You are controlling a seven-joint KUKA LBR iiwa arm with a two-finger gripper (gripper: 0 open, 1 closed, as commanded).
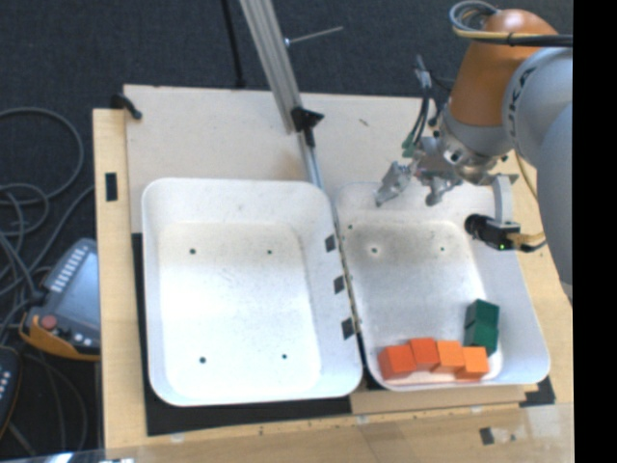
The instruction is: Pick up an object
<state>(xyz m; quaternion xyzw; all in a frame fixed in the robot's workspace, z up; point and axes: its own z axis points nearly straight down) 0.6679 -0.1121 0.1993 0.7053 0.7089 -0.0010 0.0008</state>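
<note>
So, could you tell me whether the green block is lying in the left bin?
No, the green block sits in the right bin, beside the orange blocks near its front edge.

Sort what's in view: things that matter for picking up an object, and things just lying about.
For the job:
- orange blocks, in a row at the right bin's near edge
- green block, beside them
- right bin, which holds them
- gripper, fingers apart over that bin's far edge, holding nothing

Just lying about:
- left bin
- handheld controller and cables on the floor
- aluminium post
</note>
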